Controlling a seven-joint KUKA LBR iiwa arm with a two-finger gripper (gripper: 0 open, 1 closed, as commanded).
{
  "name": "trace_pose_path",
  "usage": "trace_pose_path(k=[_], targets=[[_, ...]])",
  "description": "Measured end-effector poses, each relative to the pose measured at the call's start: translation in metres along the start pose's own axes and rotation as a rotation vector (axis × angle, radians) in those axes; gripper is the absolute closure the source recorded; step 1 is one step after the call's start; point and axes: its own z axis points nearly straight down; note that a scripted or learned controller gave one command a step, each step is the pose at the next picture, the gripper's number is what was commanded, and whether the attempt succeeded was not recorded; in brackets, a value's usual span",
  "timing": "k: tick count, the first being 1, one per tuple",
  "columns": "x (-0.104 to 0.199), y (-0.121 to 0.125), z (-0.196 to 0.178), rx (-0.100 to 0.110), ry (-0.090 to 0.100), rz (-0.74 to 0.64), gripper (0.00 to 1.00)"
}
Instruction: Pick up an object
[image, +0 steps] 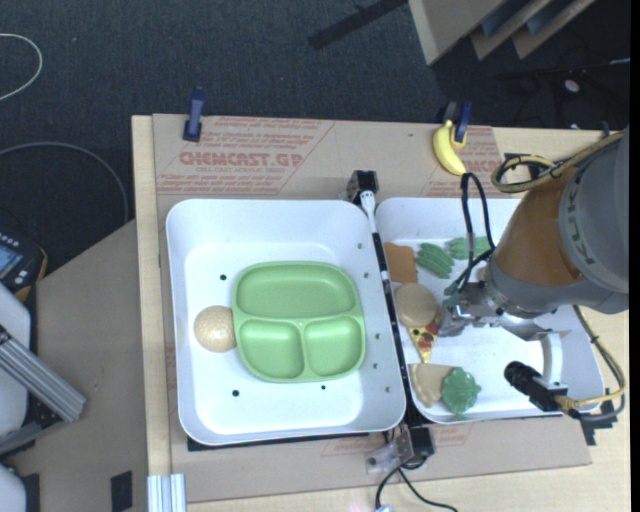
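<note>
Objects crowd the right bin's (585, 395) nine-o'clock side: a brown piece (401, 263), a tan round (416, 302), green bits (434, 257), a green lump (460, 390). The gripper (452, 318) hangs among them; the arm hides much, and whether the pincer is apart or together, I can't tell.

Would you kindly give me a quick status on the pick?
Gripper low in right bin, beside tan round piece. Nothing seen held. Green toy nearby.
</note>
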Motion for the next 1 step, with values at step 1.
trace_pose_path(k=[1], targets=[[0.0017,-0.0246,-0.0007,0.001,0.001,0.001,1.00]])
